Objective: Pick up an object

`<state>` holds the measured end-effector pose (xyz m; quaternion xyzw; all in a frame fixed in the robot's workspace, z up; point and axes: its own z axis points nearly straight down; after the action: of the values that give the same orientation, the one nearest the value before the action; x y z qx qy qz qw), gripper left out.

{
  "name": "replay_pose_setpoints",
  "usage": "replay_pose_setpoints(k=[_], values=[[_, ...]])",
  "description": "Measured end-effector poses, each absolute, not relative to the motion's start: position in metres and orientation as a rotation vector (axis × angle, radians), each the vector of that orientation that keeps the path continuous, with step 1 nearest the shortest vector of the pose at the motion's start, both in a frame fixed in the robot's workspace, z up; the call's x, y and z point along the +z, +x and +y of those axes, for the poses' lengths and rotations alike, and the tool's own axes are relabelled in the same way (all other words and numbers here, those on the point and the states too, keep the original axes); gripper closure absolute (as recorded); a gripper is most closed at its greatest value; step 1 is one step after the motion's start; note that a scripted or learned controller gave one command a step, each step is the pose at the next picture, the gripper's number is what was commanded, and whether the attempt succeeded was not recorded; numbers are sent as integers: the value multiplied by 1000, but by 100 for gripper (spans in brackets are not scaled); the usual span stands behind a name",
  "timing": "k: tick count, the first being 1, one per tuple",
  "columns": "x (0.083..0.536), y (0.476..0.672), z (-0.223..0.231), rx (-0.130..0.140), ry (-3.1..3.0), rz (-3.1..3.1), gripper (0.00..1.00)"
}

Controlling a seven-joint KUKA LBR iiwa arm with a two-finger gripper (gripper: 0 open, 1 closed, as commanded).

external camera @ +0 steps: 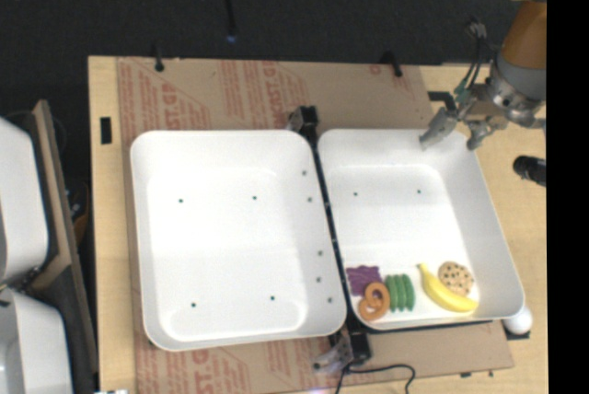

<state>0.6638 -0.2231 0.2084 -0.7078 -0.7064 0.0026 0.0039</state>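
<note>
1. My arm [526, 33] cut off at the frame's upper right.
2. Purple piece [363, 276], lower right, partly hidden behind orange ring [375, 301]; its kind too small to tell.

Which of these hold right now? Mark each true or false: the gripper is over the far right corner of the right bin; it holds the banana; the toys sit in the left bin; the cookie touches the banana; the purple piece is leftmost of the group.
1. The gripper is over the far right corner of the right bin. True.
2. It holds the banana. False: its fingers are open with nothing between them, and the banana lies in the bin.
3. The toys sit in the left bin. False: they lie along the right bin's near edge.
4. The cookie touches the banana. True.
5. The purple piece is leftmost. True.
</note>
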Motion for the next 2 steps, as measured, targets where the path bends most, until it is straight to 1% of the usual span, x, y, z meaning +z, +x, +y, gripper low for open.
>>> replay_pose_setpoints(k=[1, 2], values=[[215, 666, -223, -1, -2223, -2222, 0], [172, 670, -223, 2, -2220, -2221, 0]])
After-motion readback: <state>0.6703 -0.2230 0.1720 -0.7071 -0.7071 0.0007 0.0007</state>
